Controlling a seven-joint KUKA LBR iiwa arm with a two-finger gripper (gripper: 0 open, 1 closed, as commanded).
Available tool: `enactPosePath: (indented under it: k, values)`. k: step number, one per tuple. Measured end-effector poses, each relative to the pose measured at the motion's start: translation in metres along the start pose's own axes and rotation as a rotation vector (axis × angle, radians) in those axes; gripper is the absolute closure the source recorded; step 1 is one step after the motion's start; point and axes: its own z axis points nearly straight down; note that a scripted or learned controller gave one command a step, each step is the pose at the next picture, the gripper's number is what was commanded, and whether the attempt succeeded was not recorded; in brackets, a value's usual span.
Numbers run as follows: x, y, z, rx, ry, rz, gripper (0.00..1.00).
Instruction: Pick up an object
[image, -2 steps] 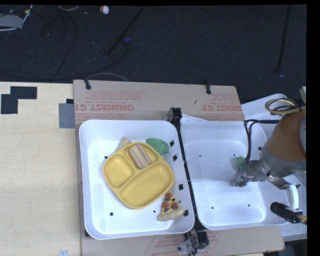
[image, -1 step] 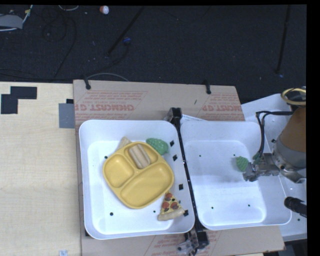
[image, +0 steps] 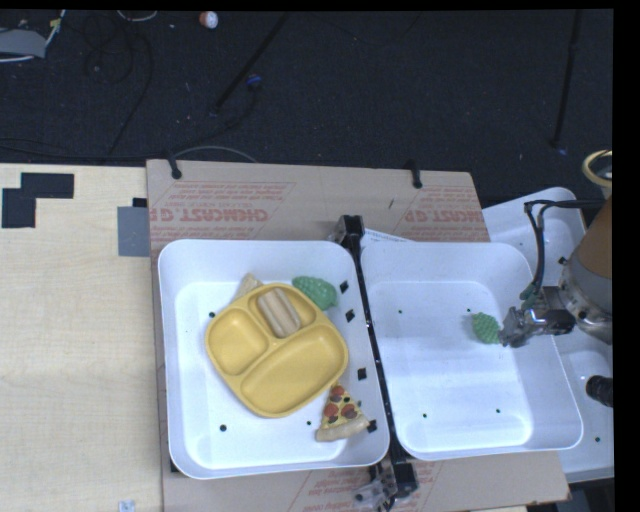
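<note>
A small green toy (image: 485, 327) lies in the right bin (image: 450, 420), close to its right wall. My gripper (image: 516, 329) reaches in over that wall from the right, and its tip sits right beside the green toy, touching or nearly touching its right side. From this angle I cannot make out whether the toy is in its grasp. The grey arm with its orange band (image: 600, 240) rises at the right edge.
The left bin (image: 190, 420) holds a yellow divided plate (image: 240, 345) with a hot dog toy (image: 279, 311) in one section. A green leafy toy (image: 316, 291) lies behind the plate, and a pizza slice toy (image: 342, 414) sits in front of it. A black divider (image: 368, 340) separates the bins.
</note>
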Motion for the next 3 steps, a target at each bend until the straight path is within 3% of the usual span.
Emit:
enactPosePath:
  k: [1, 3]
  values:
    - [0.000, 0.000, -0.039, 0.002, 0.000, 0.000, 1.00]
    - [0.101, 0.030, -0.035, 0.004, 0.003, -0.003, 1.00]
